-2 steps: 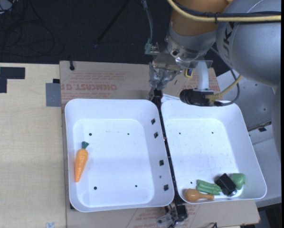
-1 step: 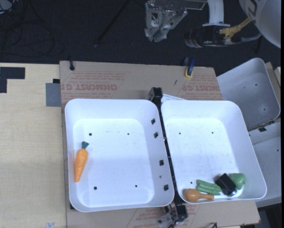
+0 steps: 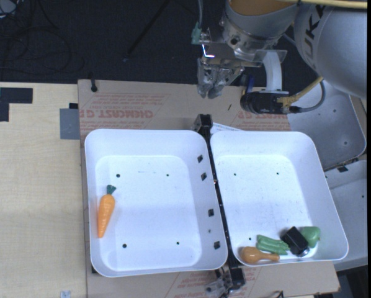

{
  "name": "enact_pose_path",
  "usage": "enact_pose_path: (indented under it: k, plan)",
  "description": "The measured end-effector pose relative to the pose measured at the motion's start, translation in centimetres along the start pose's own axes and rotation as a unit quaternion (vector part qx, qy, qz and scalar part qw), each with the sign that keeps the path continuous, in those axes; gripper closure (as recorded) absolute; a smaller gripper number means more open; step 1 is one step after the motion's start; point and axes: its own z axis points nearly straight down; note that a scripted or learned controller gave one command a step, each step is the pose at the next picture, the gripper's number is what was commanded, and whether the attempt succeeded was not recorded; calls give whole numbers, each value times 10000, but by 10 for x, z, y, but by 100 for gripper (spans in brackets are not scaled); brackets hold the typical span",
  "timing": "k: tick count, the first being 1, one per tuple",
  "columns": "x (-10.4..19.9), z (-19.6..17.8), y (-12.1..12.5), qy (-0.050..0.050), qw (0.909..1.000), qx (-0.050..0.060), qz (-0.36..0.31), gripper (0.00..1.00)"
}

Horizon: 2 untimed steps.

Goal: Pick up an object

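Risk lies in distance: the tool [image 3: 211, 87], its state impossible to tell, hangs well behind both shallow white plastic bins [image 3: 142, 143], the orange plastic toy carrot [image 3: 105, 212] far below-left of it, so a descent could miss.

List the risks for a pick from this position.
1. In the right bin, a green toy, a black block and a tan pear-shaped toy crowd the near corner; a grasp there may catch the wall or two items.
2. The toy carrot lies against the left bin's wall, leaving little finger room.
3. The gripper sits high behind the bins, so descent is long.
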Motion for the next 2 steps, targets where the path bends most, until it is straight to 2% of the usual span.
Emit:
enact_pose_path:
  k: [1,2]
  plan:
    - [60,10,-11,19,10000,-43,-50,100]
    - [137,-25,0,28,9999,-78,-57,100]
